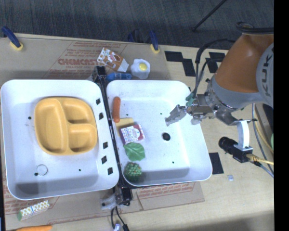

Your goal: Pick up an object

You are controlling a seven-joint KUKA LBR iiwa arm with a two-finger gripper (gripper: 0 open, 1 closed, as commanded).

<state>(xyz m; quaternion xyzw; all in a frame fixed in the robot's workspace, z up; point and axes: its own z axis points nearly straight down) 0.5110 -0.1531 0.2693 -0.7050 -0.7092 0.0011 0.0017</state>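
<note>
We log two shallow white bins side by side: the left bin (9, 143) and the right bin (197, 153).

Nearest the camera, at the right bin's 7 o'clock corner, we see a bumpy green round fruit-like toy (133, 171). Just above it lies a flat green leaf-shaped piece (135, 151), and touching that from 12 o'clock a small red-and-white printed packet (132, 134) on a yellow flat piece (126, 124). Farther along the same left wall, at about 10 o'clock, an orange carrot-shaped stick (116, 108) lies lengthwise. A small dark round spot (166, 137) sits near the bin's centre; we cannot tell what it is.

In the left bin, a yellow plastic divided tray (66, 124) rests flat at the centre.

The grey two-finger gripper (175, 114) hangs over the right bin at roughly 2 o'clock, reaching in from 3 o'clock, well apart from the toys along the left wall. We note nothing between its fingers; how far they are spread we cannot tell.

Farthest, beyond the bins at 12 o'clock, lie a printed small carton (108, 57), a blue object (118, 76) and a white-and-yellow egg-like toy (140, 68).
</note>
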